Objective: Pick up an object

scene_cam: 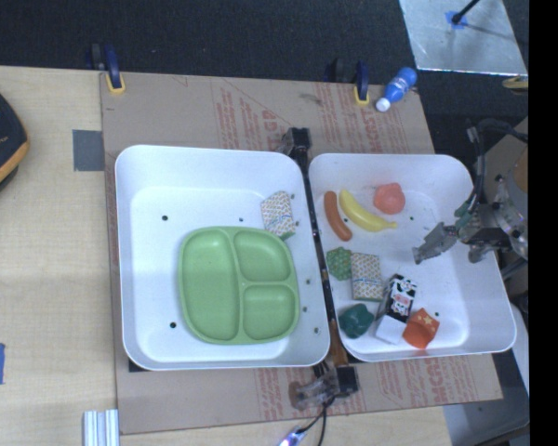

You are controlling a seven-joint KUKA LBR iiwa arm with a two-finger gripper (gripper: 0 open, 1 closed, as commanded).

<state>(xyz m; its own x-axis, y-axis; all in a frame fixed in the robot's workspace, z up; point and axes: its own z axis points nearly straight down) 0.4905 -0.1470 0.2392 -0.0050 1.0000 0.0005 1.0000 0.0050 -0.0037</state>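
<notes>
1. While the tool (428, 247) hangs low in the right white plastic bin (446, 170), nothing sits between its narrowly parted tips: approach step.
2. Nearest candidate, judged: round pink soft toy (389, 198), up-left of the tool; next move calls for centring, then descending.

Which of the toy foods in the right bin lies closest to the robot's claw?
The pinkish-red round fruit, beside the banana. The gripper hovers just below and right of it.

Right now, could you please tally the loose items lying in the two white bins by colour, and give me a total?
Green: 3, the divided plate, a small packet, a dark lump
Red or orange: 3, the sausage, the round piece, the orange block
Yellow: 1, the banana
Patterned pale: 2, packets and
Black and white: 1, the carton
Total: 10
</notes>
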